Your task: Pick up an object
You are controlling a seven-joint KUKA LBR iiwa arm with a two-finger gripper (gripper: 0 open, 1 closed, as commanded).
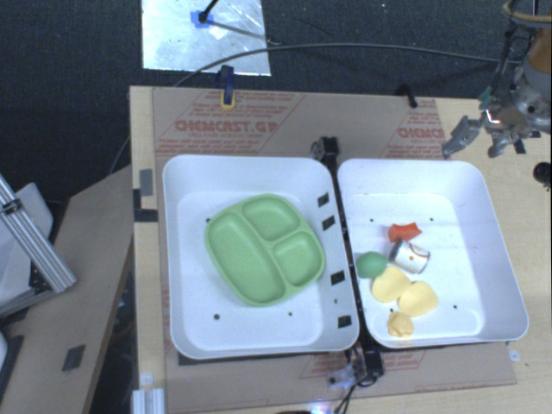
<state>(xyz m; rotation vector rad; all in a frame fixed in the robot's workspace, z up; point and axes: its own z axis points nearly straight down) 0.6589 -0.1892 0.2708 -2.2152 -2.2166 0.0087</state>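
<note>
Gripper (pixel 481 141) hung empty with fingers spread above the right bin's (pixel 496 205) far right corner, so a clean pick meant travelling nearer and left to the clustered objects, best the separate orange piece (pixel 404 230).

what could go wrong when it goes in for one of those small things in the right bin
The small items are bunched together: the green piece, two yellow pieces and the white cup touch or nearly touch, so a grasp may catch two or knock neighbours away. The little yellow piece lies near the right bin front wall, which could block the gripper.
</note>
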